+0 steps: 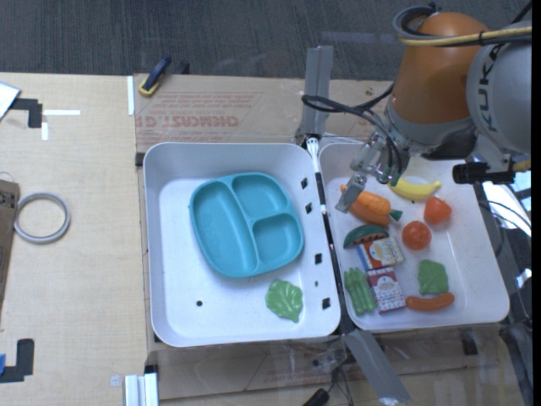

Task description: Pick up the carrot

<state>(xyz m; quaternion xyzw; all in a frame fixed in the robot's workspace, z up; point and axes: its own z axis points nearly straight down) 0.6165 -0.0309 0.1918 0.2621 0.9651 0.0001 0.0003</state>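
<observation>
Hovering gripper (369,172) hides the carrot's (372,205) top (fingers unclear).

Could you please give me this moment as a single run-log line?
task: pick carrot | gripper: over right bin, above carrot | carrot: lying in bin, not held | status: approach

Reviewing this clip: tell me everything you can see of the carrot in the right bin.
The carrot is a small orange toy, plastic-looking, with a dark green stub at its right end. It lies on its side in the upper left of the right bin, thick end pointing left. The gripper hangs just above its left part; whether they touch is unclear. A banana lies close to its upper right, and a dark green curved piece sits just below it.
</observation>
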